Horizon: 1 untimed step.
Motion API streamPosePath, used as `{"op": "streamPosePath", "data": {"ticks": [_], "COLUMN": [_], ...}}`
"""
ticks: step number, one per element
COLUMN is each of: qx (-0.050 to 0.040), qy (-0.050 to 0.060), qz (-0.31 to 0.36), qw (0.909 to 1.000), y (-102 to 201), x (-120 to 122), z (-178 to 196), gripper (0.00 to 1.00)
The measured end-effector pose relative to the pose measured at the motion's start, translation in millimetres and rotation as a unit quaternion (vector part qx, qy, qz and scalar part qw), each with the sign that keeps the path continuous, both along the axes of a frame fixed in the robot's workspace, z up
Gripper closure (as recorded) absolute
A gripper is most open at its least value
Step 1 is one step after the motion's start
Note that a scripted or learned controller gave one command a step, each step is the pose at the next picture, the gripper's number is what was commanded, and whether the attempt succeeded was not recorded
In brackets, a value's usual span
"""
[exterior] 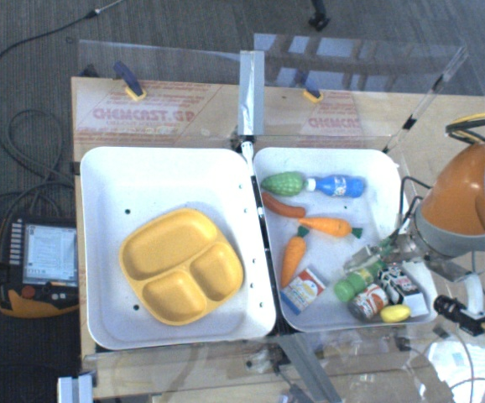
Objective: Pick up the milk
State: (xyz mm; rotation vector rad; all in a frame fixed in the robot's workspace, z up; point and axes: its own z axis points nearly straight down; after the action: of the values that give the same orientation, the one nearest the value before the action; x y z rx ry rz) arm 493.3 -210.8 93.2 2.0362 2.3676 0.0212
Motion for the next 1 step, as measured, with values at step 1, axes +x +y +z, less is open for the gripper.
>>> {"op": "streamPosePath", "data": {"ticks": [1], "qx": [0.0019], "qy": [0.003], "qz": [0.059], "qw": [0.9982], "y": [-5.8], "x": [-1.3], "z": [0.5], "gripper": [0.00]}}
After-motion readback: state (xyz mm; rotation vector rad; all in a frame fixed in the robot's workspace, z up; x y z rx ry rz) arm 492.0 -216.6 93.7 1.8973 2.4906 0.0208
